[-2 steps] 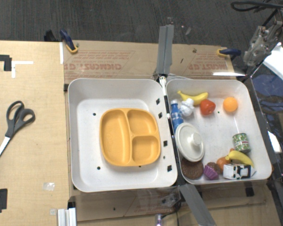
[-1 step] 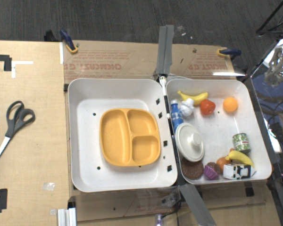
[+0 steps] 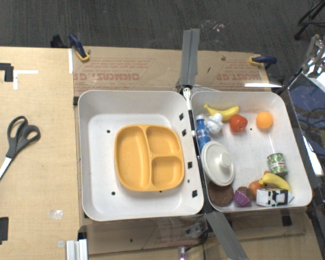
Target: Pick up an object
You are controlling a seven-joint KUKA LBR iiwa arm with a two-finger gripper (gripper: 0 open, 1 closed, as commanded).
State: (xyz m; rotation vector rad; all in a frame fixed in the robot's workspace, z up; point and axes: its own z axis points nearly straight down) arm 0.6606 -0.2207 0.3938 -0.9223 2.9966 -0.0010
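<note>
From my station I looked down on the bench [image 3: 27, 199] first, with scissors [image 3: 15, 140] lying on its left side, well apart from the work. Two white bins sat side by side on it. The left bin [image 3: 92, 161] held a yellow divided tray [image 3: 150, 157] and nothing else I could make out. The right bin [image 3: 292, 145] carried all the candidates: a white lid with a knob [image 3: 218, 164], a brown disc [image 3: 221, 195] just below it, a blue and white bottle [image 3: 202, 131] along the bin's left wall, two bananas [image 3: 222, 111] [image 3: 275, 180], a tomato [image 3: 238, 123], an orange ball [image 3: 265, 120] near the back, a small green can [image 3: 277, 164], and a purple cup [image 3: 242, 197] beside a black and white block [image 3: 272, 197]. Every one of them rested in the bin, so I judged the pick had not begun. I could not tell the state of the gripper. The orange ball stood apart from its neighbours and looked to me the easiest choice.
</note>
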